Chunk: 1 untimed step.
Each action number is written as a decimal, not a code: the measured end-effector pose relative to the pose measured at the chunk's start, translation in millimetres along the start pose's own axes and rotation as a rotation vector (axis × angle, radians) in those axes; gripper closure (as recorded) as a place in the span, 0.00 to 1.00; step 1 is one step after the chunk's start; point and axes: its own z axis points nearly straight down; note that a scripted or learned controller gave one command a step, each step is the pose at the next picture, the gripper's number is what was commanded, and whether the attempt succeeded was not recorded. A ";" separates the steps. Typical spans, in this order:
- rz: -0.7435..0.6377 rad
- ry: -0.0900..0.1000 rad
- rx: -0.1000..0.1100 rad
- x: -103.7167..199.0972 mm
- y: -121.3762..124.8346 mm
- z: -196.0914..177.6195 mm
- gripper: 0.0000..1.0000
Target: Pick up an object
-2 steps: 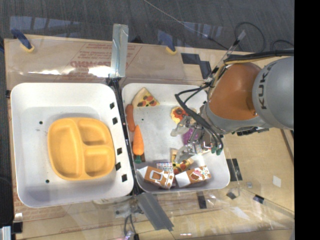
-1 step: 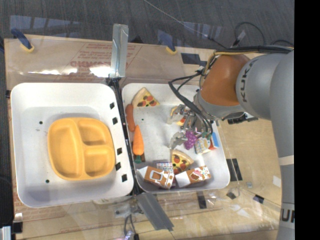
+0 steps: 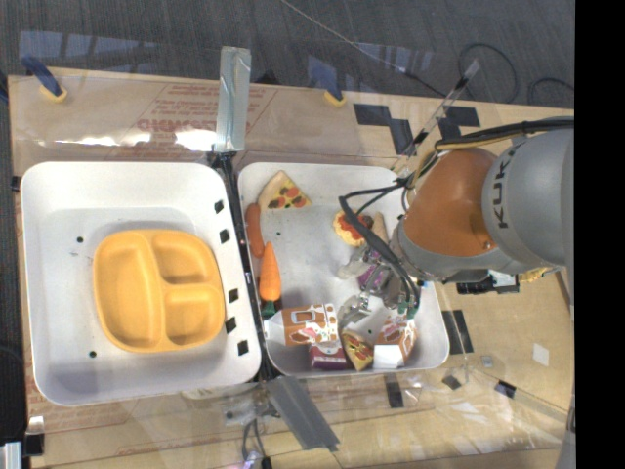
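Worktop (image 3: 117,115): brown, taped, carrying two white bins side by side.

Left bin (image 3: 49,193): holds one yellow divided tray (image 3: 156,288), lying flat near the middle.

Right bin (image 3: 312,179): holds the loose items.
- Pizza slice (image 3: 284,193), far left corner.
- Sausage (image 3: 254,228), along the left wall, just below the pizza.
- Carrot (image 3: 270,274), along the same wall, just below the sausage.
- Small red-and-yellow piece (image 3: 347,226), toward the middle, partly crossed by a black cable.
- Brown-and-white carton (image 3: 309,324), near edge, left of the pile.
- Purple packet (image 3: 328,359), against the near wall under the carton.
- Yellow-and-red wedge (image 3: 356,352) and a white block (image 3: 388,357), near right corner, touching each other.

Arm (image 3: 527,203): grey with orange band, reaching in from the right over the right bin's right half.

Gripper (image 3: 369,306): low over the near right pile. Whether it is spread or closed cannot be told; cables and clutter blur it. The wedge and white block lie just below it, the carton just to its left. Nothing can be made out as held.
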 end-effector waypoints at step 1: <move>0.087 0.004 0.000 -2.7 34.8 1.1 0.00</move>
